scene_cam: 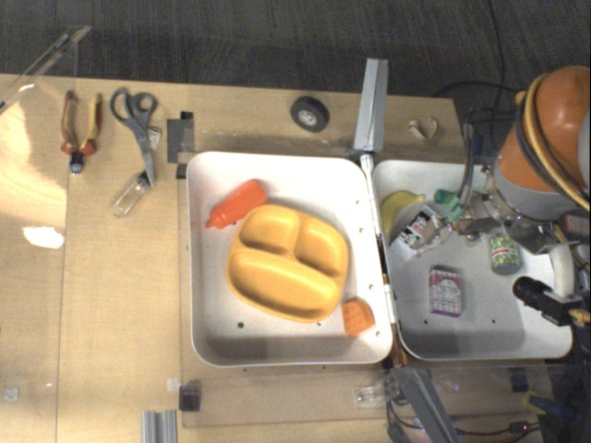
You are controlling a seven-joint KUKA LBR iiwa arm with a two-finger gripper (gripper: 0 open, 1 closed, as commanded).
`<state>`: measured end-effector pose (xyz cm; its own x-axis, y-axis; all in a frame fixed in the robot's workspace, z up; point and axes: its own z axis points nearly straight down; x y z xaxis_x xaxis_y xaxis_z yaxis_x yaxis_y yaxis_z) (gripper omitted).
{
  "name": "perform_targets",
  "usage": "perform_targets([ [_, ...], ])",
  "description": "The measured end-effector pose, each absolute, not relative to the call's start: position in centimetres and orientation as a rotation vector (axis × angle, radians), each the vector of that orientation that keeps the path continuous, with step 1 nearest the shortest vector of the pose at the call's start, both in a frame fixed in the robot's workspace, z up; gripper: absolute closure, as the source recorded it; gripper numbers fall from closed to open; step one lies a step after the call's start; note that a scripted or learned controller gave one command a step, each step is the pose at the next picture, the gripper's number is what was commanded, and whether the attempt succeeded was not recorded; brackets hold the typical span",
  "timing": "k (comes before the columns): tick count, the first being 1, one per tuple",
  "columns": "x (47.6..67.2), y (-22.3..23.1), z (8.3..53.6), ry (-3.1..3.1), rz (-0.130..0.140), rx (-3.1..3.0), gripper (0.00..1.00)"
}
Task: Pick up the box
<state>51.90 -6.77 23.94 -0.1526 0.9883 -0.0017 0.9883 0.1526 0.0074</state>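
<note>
small pink-and-white box (445,291) lies flat in right bin (480,344).

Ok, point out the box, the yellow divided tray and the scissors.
box (445,292), camera view, middle of its purple-and-white top face.
yellow divided tray (288,262), camera view, ridge between its compartments.
scissors (138,118), camera view, just below the handle loops, where the blades join.
</note>
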Motion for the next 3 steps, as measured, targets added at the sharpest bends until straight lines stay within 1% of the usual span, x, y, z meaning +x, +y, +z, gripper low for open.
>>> perform_targets([
  [1,50.3,-11.9,9.3,2.322,0.006,2.108,0.0],
  [2,50.6,-11.8,10.4,2.322,0.011,2.101,1.0],
  [3,50.3,-5.1,20.9,2.38,0.008,2.042,1.0],
])
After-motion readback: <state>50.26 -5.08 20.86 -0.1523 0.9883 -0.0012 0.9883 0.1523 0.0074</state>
